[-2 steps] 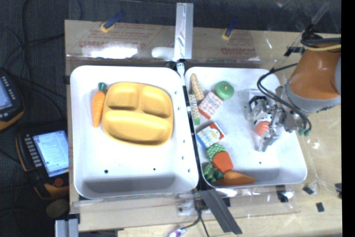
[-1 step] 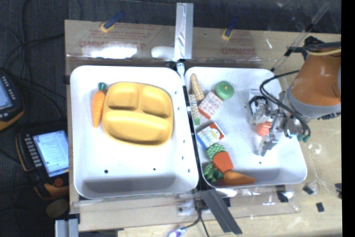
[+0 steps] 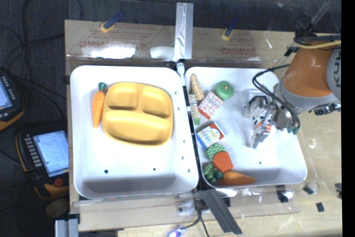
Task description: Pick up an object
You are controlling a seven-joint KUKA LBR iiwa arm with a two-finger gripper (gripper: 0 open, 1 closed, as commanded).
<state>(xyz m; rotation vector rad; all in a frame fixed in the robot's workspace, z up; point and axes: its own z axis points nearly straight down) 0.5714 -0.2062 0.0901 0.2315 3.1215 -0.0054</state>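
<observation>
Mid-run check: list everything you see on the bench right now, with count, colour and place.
Bins: two, white, side by side on the bench.
Divided tray: one, yellow, left bin.
Carrot: one, orange with a green top, left bin, by the tray's left edge.
Corn cob: one, pale yellow, right bin, against the divider.
Green round fruit: one, right bin, upper middle.
Small cartons: two, red and white, right bin, left half.
Toy vegetables: a cluster, green and orange, right bin's lower left corner.
Gripper: one, grey, over the right bin's right half, nothing seen between its fingers.
</observation>
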